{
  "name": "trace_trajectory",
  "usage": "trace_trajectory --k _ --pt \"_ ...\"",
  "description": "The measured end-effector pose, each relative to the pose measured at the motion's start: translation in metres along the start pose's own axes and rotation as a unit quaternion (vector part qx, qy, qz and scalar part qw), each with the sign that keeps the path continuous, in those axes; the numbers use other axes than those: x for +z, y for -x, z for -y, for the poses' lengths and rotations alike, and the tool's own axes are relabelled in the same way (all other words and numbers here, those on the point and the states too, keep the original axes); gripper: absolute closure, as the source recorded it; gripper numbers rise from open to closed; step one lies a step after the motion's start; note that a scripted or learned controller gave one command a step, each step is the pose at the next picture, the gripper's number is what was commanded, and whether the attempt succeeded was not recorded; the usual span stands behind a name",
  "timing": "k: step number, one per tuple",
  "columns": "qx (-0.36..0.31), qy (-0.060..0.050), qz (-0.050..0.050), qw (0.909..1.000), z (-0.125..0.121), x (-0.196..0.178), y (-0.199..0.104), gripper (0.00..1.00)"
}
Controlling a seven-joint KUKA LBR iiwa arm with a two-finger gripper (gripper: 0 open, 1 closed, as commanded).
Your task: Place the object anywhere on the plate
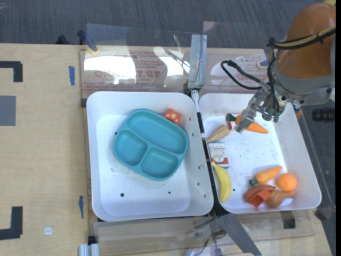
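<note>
Arm point(306, 41) reaches from right, angled down-left; claw point(246, 122) low over carrot point(257, 127), grip state unclear.

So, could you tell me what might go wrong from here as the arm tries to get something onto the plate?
1. The gripper sits low over the carrot, with the ice cream cone close by; it may nudge either one rather than grasp cleanly.
2. The blue plate lies in the other bin, so the carry must cross the raised divider, where a loose grip could drop the object.
3. A small orange-red item touches the plate's far rim and could be knocked.
</note>
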State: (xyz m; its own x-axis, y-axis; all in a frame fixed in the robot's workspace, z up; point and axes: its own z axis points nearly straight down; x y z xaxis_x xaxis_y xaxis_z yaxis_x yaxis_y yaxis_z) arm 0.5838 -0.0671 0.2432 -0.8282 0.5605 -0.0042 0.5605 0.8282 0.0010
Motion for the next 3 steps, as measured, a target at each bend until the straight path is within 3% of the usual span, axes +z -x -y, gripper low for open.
trace_trajectory --k 1,2,3 --pt "-0.011 0.000 -0.004 0.9999 -0.076 0.034 -0.038 1.00" --pt "-0.003 0.000 -0.004 1.0000 -0.120 0.059 -0.108 1.00" --pt "-0.001 0.000 -0.002 1.0000 -0.119 0.058 -0.106 0.00"
